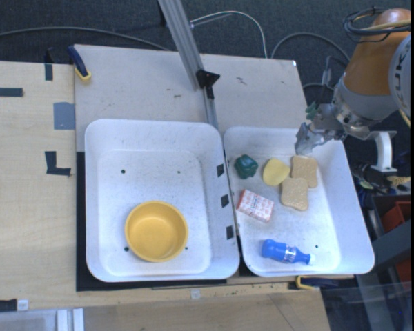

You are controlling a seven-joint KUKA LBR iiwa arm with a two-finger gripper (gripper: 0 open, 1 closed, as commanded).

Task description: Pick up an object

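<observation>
No text, label, brand or number can be read; the small red-and-white packet (254, 205), just left of the tan sponges (299, 182), carries only blurred print.

two white bins, the left bin (103, 143) and the right bin (345, 226), both flecked with small dark specks; a plain yellow bowl (156, 230); a dark green lump (245, 165); a pale yellow round piece (276, 172); two tan, toast-coloured slices (299, 183); a small packet (254, 205) patterned red and white; a blue bottle (284, 252) with a lighter band near its neck; a grey arm (372, 81) with an orange band; a silvery grey gripper (308, 141); a light wood bench (21, 205) with dark tape marks; a blue and yellow clamp (79, 63)
</observation>
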